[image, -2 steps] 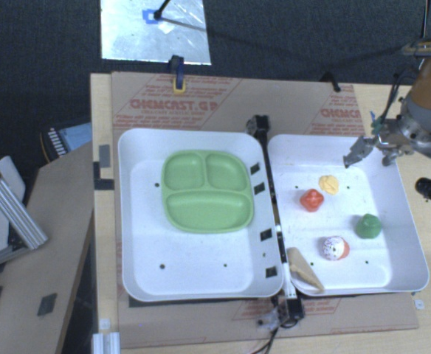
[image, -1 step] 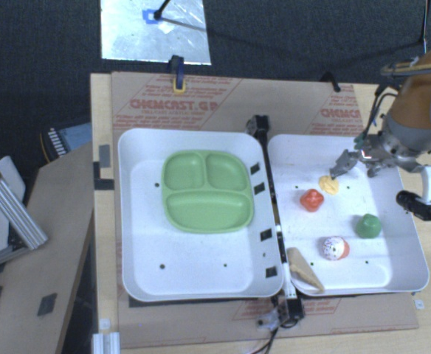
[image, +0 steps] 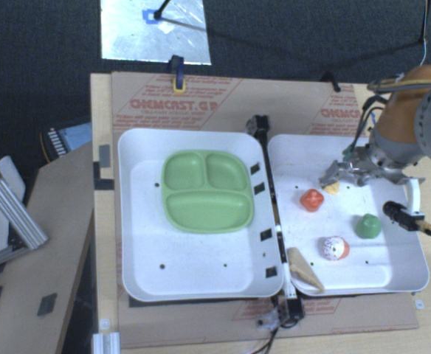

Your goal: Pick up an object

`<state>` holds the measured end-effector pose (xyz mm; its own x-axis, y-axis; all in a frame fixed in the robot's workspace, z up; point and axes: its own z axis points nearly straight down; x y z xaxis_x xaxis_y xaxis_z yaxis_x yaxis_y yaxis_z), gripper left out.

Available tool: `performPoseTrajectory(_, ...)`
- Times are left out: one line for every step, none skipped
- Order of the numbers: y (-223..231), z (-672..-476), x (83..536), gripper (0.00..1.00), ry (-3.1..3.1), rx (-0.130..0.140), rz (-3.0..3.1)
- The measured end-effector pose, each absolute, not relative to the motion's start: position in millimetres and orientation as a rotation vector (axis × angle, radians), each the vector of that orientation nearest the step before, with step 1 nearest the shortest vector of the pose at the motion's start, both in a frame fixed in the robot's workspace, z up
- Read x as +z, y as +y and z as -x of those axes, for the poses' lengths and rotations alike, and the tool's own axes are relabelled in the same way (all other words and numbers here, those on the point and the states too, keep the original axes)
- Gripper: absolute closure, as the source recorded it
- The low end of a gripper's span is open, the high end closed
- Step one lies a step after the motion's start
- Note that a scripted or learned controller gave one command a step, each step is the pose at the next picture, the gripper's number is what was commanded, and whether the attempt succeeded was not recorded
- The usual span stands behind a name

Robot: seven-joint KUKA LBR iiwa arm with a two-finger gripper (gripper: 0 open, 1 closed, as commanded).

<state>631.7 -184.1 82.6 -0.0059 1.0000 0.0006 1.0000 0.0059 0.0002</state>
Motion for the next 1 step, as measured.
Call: performPoseTrajectory(-184.6, -634.2, 97.7, 1.00, -2.236, -0.007, 2.217)
